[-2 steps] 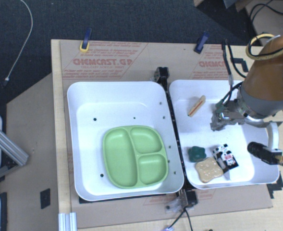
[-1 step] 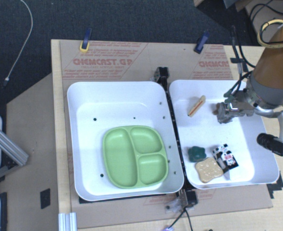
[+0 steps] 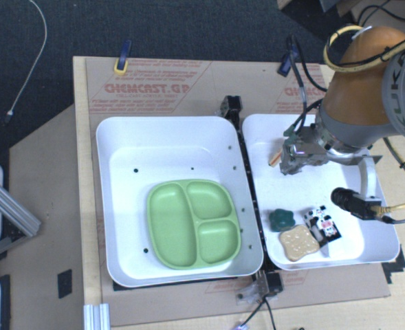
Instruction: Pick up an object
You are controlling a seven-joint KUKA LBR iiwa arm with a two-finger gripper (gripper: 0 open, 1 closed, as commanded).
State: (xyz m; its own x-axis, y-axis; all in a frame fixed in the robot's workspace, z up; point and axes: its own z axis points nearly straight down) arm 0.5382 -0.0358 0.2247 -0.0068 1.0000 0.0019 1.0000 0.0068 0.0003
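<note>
My gripper (image 3: pixel 293 162) hangs low over the back left part of the right bin (image 3: pixel 257 133), under the grey and orange arm that reaches in from the right. A small orange stick-like piece (image 3: pixel 276 159) lies just left of the gripper, close to the bin's left wall. Nearer the front of this bin sit a dark green lump (image 3: pixel 282 219), a tan toast-shaped piece (image 3: pixel 298 243) and a small black, white and red toy (image 3: pixel 324 224). Whether the gripper touches the orange piece is hidden by its body.
The left bin (image 3: pixel 119 150) holds a pale green divided plate (image 3: pixel 192 222) in its front half. A black clamp (image 3: pixel 230 106) sits between the bins at the back. Cardboard lies under both bins.
</note>
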